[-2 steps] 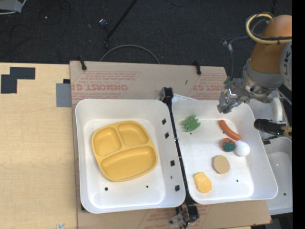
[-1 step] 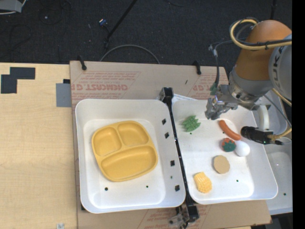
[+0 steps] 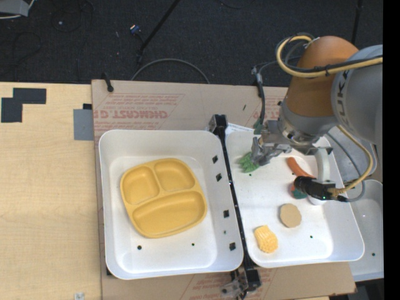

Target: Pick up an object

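Observation:
My gripper (image 3: 261,153) is down in the right bin (image 3: 337,245), near its back left corner. A small green leafy piece (image 3: 248,164) lies right at the gripper's lower left, touching or nearly touching it. An orange carrot-like piece (image 3: 296,165) lies to the gripper's right. Toward the front of the same bin are a round tan disc (image 3: 290,215) and a yellow corn cob (image 3: 266,238).
The left bin (image 3: 119,242) holds a yellow divided plate (image 3: 164,195). A black divider (image 3: 228,192) runs between the two bins. The arm's orange-banded body (image 3: 319,74) hangs over the back right of the right bin.

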Controlling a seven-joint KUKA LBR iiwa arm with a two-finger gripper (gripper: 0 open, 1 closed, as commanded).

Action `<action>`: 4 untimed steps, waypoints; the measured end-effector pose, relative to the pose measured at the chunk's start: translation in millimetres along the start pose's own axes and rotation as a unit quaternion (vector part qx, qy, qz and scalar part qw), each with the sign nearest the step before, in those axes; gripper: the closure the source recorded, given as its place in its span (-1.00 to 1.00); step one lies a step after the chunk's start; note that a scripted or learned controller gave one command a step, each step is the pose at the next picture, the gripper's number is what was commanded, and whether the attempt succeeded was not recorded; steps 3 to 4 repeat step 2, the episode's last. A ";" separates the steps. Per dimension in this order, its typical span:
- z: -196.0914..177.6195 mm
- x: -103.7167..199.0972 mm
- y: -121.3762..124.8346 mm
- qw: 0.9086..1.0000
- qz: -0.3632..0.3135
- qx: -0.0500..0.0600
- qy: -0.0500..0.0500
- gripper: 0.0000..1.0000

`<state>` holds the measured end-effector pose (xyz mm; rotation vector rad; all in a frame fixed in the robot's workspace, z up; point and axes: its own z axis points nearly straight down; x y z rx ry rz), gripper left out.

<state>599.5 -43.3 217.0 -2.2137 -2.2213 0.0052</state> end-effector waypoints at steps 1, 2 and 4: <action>7.8 57.4 -8.3 1.000 -0.001 0.000 0.000 1.00; 4.1 113.7 -9.9 1.000 -0.001 -0.001 0.000 1.00; 4.1 113.7 -9.9 1.000 -0.001 -0.001 0.000 1.00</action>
